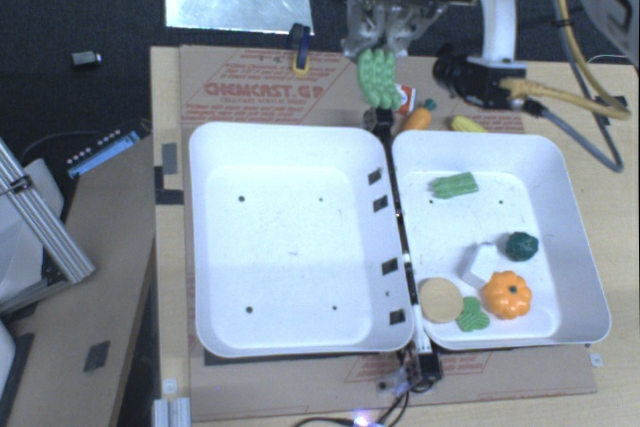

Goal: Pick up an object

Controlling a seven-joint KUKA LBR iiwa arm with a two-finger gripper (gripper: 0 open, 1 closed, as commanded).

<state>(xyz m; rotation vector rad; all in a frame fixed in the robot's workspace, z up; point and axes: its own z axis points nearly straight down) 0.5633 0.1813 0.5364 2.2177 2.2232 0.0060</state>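
Note:
My gripper (378, 47) hangs above the back edge of the bench, over the seam between the two bins. It is shut on a light green ridged toy (376, 77) that dangles from its fingers, clear of both bins. In the right bin (560, 177) lie a green pickle-like piece (454, 184), a dark green lump (521, 246), an orange pumpkin (507, 295), a tan disc (440, 300), a pale green leaf piece (473, 316) and a white block (480, 263).
The left bin (205, 215) sits beside the right one. Behind the bins, on the cardboard, lie an orange carrot (417, 118), a yellow piece (466, 125) and a small red and white item (404, 98). A yellow-blue clamp (299, 48) stands at the back.

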